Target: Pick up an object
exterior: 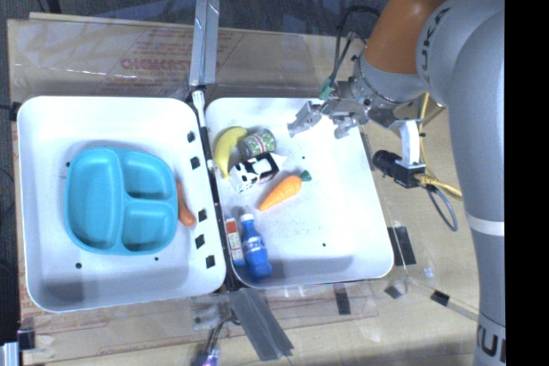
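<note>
Left of gripper (324,121) — carrot (281,191), well apart

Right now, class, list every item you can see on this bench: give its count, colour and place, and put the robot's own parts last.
Bins: 2, white, side by side on the bench.
Divided tray: 1, light blue, in the left bin.
Carrot-like piece: 1, orange, left bin, against the tray's right edge.
Banana: 1, yellow, right bin, upper left.
Can: 1, greenish, beside the banana.
Cow-patterned object: 1, black and white, below the can.
Carrot: 1, orange, green top, right bin's middle.
Bottle: 1, blue, right bin, lower left.
Gripper: 1, grey, over the right bin's upper edge, open, holding nothing.
Arm: 1, grey, orange band.
</note>
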`<state>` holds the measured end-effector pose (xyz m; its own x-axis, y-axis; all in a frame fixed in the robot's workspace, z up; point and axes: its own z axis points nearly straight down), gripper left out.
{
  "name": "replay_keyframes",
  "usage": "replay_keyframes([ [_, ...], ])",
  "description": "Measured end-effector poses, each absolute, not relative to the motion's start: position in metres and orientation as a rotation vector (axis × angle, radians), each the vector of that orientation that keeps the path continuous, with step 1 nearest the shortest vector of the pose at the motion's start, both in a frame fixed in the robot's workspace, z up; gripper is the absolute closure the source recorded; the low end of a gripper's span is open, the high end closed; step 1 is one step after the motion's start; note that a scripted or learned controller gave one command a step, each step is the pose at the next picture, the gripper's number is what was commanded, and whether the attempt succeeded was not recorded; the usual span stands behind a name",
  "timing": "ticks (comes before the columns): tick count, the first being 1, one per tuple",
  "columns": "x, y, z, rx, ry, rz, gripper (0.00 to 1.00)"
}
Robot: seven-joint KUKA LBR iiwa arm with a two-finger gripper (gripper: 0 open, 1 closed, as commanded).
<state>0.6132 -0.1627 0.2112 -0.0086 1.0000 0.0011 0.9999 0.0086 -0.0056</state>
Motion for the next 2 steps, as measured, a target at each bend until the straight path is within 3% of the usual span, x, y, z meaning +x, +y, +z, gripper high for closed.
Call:
replay_keyframes([
  [1,0.585,-0.153,0.118,-2.142,-2.317,-0.015,0.0],
  [2,0.557,-0.149,0.104,-2.088,-2.375,-0.017,0.0],
])
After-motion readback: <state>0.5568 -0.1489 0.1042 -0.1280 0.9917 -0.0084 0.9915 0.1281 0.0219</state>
